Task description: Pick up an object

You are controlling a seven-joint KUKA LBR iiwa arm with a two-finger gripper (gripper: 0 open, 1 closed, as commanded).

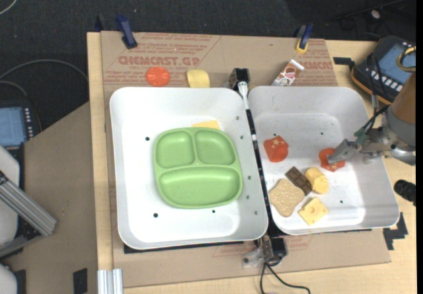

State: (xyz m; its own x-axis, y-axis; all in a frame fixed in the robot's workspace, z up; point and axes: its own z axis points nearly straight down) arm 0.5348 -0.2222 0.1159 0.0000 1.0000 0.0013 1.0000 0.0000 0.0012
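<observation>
Left bin [132, 174]: holds 1 green divided plate [197, 167] with 3 compartments; a yellow piece [206, 125] pokes out behind its far edge.
Right bin [370, 207]: holds 1 red toy tomato [275, 148], 1 brown chocolate piece [299, 180], 1 tan bread slice [285, 197], 1 cheese wedge [313, 211], 1 small yellow piece [318, 181], 1 red object [330, 158].
End effector [345, 151]: low in the right bin, touching the red object; cannot tell its grip state.
Counter [198, 55]: behind the bins lie 1 orange disc [157, 76], 1 yellow block [197, 78], 1 wrapped snack [288, 74].
</observation>
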